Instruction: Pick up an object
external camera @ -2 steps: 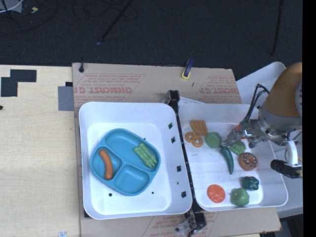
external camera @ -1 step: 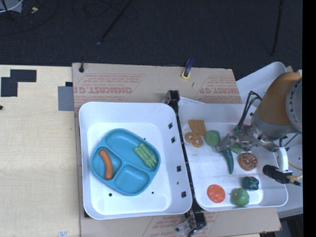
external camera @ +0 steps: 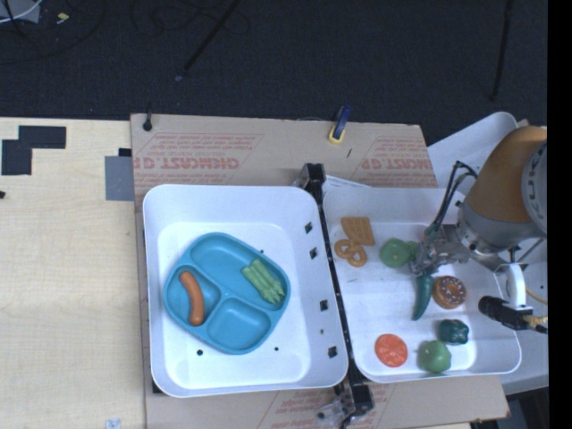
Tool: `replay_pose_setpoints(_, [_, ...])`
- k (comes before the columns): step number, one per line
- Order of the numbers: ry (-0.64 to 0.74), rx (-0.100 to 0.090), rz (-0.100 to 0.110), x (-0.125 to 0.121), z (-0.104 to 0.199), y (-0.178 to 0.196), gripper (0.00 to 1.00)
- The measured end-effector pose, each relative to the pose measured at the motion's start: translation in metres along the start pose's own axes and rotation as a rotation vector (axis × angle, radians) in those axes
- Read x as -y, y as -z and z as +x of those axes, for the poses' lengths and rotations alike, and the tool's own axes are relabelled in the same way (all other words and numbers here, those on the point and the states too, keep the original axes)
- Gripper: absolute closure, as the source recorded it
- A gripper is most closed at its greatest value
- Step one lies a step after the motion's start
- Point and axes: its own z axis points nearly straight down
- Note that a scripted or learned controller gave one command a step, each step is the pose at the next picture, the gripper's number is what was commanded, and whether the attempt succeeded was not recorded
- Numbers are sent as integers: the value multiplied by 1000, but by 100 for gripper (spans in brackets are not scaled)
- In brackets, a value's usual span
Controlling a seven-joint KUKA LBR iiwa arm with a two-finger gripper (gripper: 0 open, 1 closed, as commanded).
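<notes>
The right bin holds several toy foods. A tan cracker and a pretzel lie at its left. A light green round piece sits in the middle. My gripper hangs just right of that piece, directly over the top end of a dark green chili. I cannot tell whether it touches the chili. A brown disc lies right of the chili. Along the front sit a red tomato, a green apple and a dark green piece.
The left bin holds a blue divided plate with a sausage and green beans. A black divider clip sits between the bins. The grey and orange arm overhangs the right bin's right side.
</notes>
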Motion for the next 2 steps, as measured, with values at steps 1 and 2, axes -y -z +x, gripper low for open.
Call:
replay_pose_setpoints(1, [2, 2, -5, 1, 0, 63, 100])
replay_pose_setpoints(2, [2, 2, -4, -4, 0, 107, 100])
